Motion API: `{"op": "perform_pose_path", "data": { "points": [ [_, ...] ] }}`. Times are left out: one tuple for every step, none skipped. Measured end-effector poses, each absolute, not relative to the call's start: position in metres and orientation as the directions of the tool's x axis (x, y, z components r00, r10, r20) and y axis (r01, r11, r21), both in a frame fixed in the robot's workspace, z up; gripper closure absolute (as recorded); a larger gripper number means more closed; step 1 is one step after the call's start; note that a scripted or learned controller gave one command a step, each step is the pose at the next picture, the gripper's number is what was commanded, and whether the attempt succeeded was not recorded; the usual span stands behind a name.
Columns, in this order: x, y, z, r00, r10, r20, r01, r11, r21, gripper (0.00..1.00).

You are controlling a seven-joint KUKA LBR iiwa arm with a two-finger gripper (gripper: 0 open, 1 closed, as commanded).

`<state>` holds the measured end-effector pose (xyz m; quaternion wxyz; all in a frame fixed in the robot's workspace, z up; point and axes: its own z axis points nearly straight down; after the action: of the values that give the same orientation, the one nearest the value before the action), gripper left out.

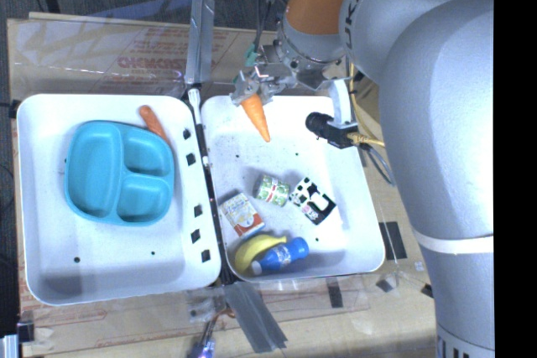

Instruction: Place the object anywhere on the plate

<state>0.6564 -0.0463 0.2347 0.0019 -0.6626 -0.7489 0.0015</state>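
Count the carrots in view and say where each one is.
2. One carrot lies in the left bin by the blue plate's upper right edge; the other carrot hangs at the gripper over the right bin.

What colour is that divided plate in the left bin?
Light blue; the plate shows clearly in the overhead camera view.

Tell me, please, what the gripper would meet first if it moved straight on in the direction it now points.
The gripper points down with a carrot between its fingers. Going straight down, the carrot's tip would probably meet the bare floor of the right bin first, though depth is unclear.
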Motion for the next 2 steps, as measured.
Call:
{"op": "perform_pose_path", "data": {
  "points": [
    [0.606, 0.017, 0.191, -0.272, 0.962, 0.001, 0.962, 0.272, -0.005, 1.0],
    [0.59, 0.09, 0.191, -0.292, 0.956, 0.001, 0.956, 0.292, -0.006, 1.0]
  ]
}}
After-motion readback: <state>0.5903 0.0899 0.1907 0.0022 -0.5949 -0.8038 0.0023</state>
